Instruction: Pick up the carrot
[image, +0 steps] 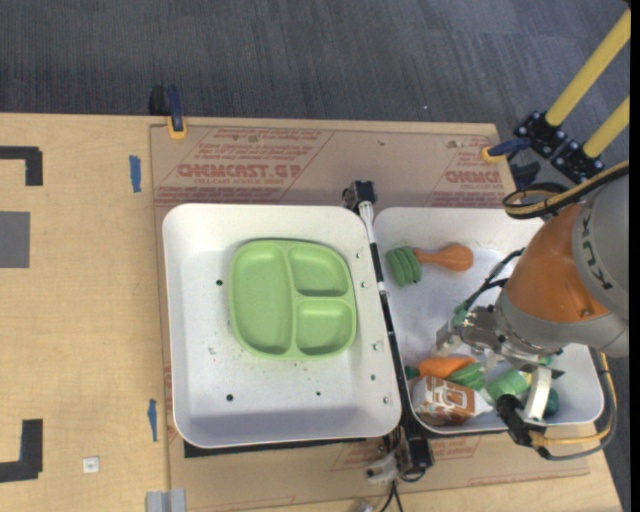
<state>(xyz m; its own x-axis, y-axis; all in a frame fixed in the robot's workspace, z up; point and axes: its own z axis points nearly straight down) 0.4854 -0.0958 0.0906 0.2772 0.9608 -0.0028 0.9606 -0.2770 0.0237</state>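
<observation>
**A:** Carrot (432, 259) first: where does it lie?

**B:** In the right bin (478, 232), at the far end near the wall shared with the left bin (195, 300). It lies flat on its side, with the green top towards that wall and the orange body pointing right. Nothing touches it.

**A:** How will it handle?

**B:** It looks like a moulded toy, so I judge it light, stiff and not fragile. The orange body looks smooth and rounded, so it may roll or squirt out of a pinch. The ridged green top should give a surer hold, or else the neck where green meets orange, taken across the narrow way.

**A:** And the pincer?

**B:** The gripper (470, 338) hangs over the near end of the same bin, well apart from the carrot, above a heap of things: an orange piece (443, 367), a packet (446, 398) and a green item (512, 382). The wrist hides it, so I cannot tell whether it is spread or pressed together, and I see nothing held.

**A:** The surface?

**B:** The bin floor is smooth, white and hard, so a nudge will probably slide the carrot rather than stop it. The shared wall stands just beside the green top, which leaves little room on that side. The far and right sides are open.

**A:** The rest?

**B:** A green divided plate (293, 298) sits in the left bin, out of the way.
</observation>
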